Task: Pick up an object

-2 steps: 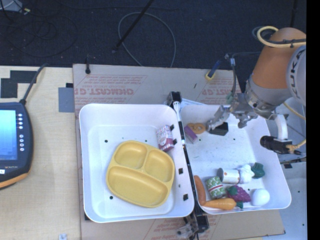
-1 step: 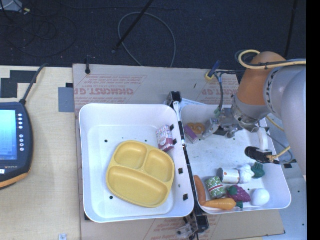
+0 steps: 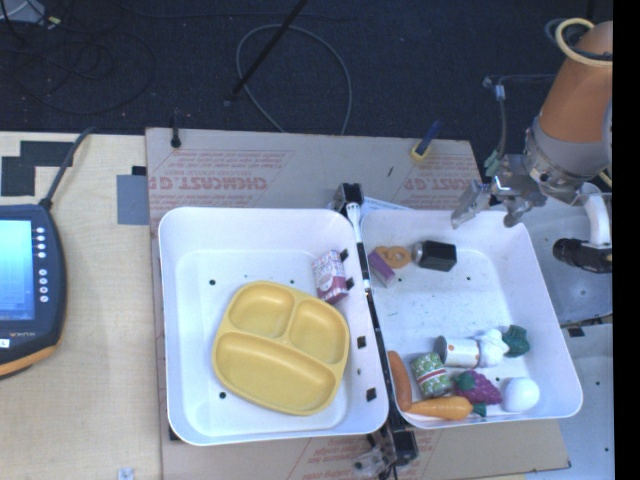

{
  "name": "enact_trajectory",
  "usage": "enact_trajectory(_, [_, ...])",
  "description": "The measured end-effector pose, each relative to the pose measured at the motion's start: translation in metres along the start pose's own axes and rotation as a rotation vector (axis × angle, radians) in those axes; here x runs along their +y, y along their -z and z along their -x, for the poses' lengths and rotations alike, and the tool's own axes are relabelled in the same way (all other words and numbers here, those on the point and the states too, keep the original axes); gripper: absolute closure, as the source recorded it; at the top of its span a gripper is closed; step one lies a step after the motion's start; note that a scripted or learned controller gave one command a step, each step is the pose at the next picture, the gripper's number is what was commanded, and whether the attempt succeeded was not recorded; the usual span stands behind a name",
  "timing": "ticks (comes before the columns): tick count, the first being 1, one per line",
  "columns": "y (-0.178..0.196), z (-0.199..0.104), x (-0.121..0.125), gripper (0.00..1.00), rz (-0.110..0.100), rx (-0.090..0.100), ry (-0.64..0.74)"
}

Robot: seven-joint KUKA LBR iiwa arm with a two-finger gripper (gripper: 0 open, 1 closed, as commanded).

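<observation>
My gripper hangs over the far right corner of the right bin, open, with nothing between its fingers. Below it to the left, inside that bin, lie a black box, a tan piece and a purple block. At the bin's near end sits a heap of toy food: two carrots, a green can, a white cup, purple grapes, a white egg and a green broccoli.
The left bin holds a yellow divided plate and a small red and white can by its right wall. A tablet lies at the far left. Cables run across the dark floor behind.
</observation>
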State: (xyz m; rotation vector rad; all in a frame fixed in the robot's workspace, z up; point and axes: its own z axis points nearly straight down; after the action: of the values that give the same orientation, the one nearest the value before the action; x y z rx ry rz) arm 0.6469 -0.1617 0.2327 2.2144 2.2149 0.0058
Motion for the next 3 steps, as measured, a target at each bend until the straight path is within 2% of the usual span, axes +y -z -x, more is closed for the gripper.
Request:
enact_trajectory(1, [-0.135,-0.012,-0.004,0.0,-0.011,0.004,0.001])
enact_trajectory(2, [-0.078,0.004,-0.098,0.0,-0.015,0.004,-0.004])
enact_trajectory(3, [-0.145,-0.03,-0.121,0.0,-0.012,0.004,-0.003])
